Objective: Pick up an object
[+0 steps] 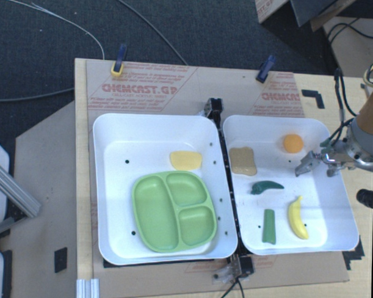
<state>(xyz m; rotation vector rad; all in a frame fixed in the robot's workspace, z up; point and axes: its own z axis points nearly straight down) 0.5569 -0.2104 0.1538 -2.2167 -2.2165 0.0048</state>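
My gripper (318,166) hangs over the right bin (336,239) near its right side, fingers spread open with nothing between them. An orange ball (293,143) lies up and left of it. A tan sponge-like block (243,161) sits at the bin's left. A dark green curved piece (267,187) lies in the middle, a green stick (268,226) below it, and a yellow banana (297,219) below the gripper.
The left bin (106,173) holds a green divided plate (173,210) and a pale yellow block (185,160). Blue and yellow clamps (119,60) hold the board at the back. Cables run behind the bench.
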